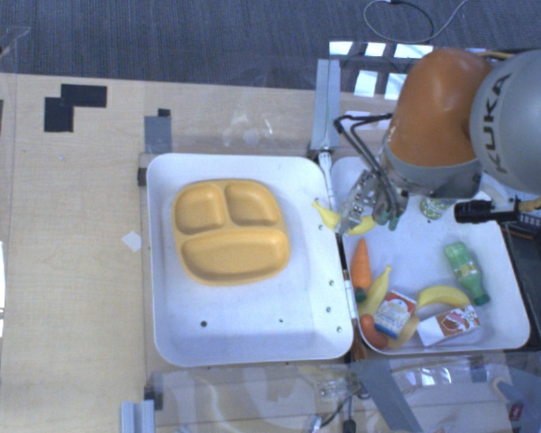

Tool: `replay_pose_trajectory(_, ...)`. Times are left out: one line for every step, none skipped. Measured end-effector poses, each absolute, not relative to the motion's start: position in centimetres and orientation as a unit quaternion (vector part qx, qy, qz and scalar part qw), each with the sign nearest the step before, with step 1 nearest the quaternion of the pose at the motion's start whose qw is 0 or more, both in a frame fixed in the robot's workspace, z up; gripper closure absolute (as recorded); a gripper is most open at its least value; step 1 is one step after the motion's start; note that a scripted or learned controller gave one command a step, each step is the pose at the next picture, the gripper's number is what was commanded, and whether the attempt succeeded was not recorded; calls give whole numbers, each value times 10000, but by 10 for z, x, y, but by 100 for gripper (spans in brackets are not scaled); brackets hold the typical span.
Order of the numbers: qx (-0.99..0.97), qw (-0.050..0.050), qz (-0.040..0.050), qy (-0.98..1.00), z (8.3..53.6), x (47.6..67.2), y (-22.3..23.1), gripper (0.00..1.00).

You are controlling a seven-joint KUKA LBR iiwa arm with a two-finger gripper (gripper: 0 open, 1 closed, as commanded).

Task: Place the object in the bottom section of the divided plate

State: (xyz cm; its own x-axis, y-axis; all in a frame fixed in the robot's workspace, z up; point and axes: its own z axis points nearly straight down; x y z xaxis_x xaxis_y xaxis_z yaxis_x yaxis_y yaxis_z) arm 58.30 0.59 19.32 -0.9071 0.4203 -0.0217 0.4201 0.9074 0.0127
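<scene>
Item 1 — two-finger metal gripper, right of frame centre, hanging below the grey arm with the orange band. Its fingers are clamped on a small yellow curved plastic piece, banana-like. The piece's long axis runs roughly left to right: one tip pokes out left over the seam between the bins, the other shows at the gripper's lower right.

Item 2 — yellow 3-section divided plate, in the left white shallow bin, left of the gripper and slightly lower in frame. Its bottom section is the wide trough along the plate's lower edge; 2 smaller sections sit above it. The coming move, as judged, is a carry leftward and a little downward in frame across the bin wall, with the held piece's long axis already close to the trough's.

Item 3 — right white shallow bin, contents below the gripper: 1 orange plastic carrot, 1 yellow plastic banana, 1 green toy bottle, 2 small red-and-white cartons, 1 small green-and-white item near the arm, kind unclear.
</scene>
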Motion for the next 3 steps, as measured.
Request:
replay_pose_trajectory(1068, 12, 12, 9943, 182, 602, 98, 100)
replay_pose_trajectory(-203, 26, 14, 9998, 231, 647, 131, 100)
replay_pose_trajectory(-232, 4, 13, 9997, 151, 668, 210, 100)
